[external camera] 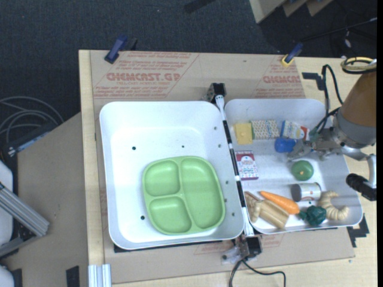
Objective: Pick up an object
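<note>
Objects for picking lie crowded in the right bin (272, 107) on the counter (179, 70) — none of them is between the pincer's fingers as far as this slanted view shows. The pincer (306, 150) sits low over the bin's right-hand middle, below the orange-banded wrist; whether it is clenched or released I cannot tell, since the metal parts blur together there.

Just under and beside it rests a small green ball (302, 170), and a blue piece (285, 144) lies close on its left. Along the bin's far wall stand a yellow block (243, 133), a pale speckled packet (265, 128) and a small white carton (293, 129), side by side. A red-and-white packet (246, 165) lies against the dividing wall, its long axis running from far to near.

Nearer the front, an orange carrot (280, 201) points its long axis from upper left to lower right, partly overlying a tan bread-like piece (265, 214). A grey-and-white can (306, 191) lies on its side, long axis left to right, between the green ball and the carrot's tip. A dark green item (313, 215) and a beige knobbly toy (335, 208) fill the near right corner — tightly packed, touching one another.

The left bin (119, 160) holds a green divided plate (182, 194).
</note>
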